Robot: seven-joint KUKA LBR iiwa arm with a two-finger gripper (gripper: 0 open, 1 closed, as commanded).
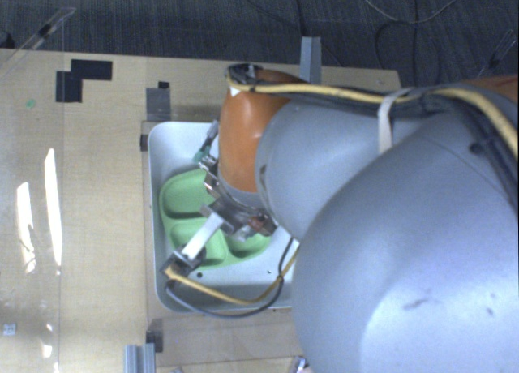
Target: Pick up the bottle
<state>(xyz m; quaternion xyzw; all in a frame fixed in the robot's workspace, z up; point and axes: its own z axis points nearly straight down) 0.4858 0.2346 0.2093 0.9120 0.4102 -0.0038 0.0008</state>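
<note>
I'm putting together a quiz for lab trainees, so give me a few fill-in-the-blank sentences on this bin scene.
1. The band above the wrist of the arm is ___ in colour.
2. The moulded object lying under the wrist is ___ in colour.
3. The shallow bin that holds it is ___ in colour.
4. The arm reaches in from the view's ___ side.

Missing words: orange; green; white; right.

We've got a dished plastic piece (182,199) lying in the left bin (165,151), with the arm (340,185) over its right side.
</note>
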